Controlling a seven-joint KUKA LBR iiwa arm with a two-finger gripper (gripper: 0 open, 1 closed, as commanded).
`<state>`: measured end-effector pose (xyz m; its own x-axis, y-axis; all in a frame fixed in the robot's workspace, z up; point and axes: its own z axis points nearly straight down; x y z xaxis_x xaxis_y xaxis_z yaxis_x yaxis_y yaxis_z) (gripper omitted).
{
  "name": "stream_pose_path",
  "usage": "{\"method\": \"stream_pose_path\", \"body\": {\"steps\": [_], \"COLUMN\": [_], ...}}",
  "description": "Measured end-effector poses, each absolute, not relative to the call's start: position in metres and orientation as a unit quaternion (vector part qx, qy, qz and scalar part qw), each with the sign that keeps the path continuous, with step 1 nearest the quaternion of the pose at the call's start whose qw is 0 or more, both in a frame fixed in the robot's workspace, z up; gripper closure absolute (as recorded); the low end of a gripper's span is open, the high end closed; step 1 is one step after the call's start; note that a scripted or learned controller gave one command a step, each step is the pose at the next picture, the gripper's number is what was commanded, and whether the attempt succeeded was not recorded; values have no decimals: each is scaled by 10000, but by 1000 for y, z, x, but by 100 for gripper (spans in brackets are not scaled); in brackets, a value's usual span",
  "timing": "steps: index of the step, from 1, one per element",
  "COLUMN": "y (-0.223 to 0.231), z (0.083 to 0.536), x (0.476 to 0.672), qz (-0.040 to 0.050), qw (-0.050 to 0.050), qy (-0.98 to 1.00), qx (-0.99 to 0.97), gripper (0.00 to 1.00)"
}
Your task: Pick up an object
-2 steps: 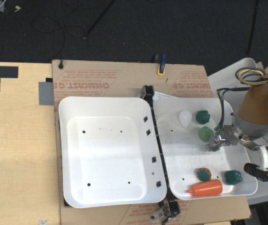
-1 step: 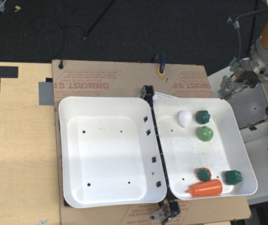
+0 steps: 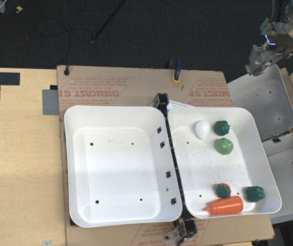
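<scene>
On the wooden surface (image 3: 18, 163), my end effector (image 3: 264, 55) hangs at two o'clock, its state untellable; the orange plastic carrot (image 3: 224, 206) looks light, stiff, best gripped mid-body.

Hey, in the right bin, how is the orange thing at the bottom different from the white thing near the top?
The orange object is long and tapered, lying on its side near the right bin's front wall; the white object is round like an egg and sits toward the back. The orange one looks clearly bigger than the white one. The orange one almost touches a small red-and-green piece; the white one lies beside a dark green piece. Both rest in the same bin.
</scene>
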<state>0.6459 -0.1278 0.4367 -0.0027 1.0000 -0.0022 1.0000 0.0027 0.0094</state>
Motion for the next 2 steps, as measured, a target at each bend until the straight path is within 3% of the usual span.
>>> {"method": "stream_pose_path", "body": {"steps": [2], "y": [-163], "z": [540], "x": [644], "qz": [0], "qw": [13], "qy": [7067], "qx": [7075], "gripper": [100]}}
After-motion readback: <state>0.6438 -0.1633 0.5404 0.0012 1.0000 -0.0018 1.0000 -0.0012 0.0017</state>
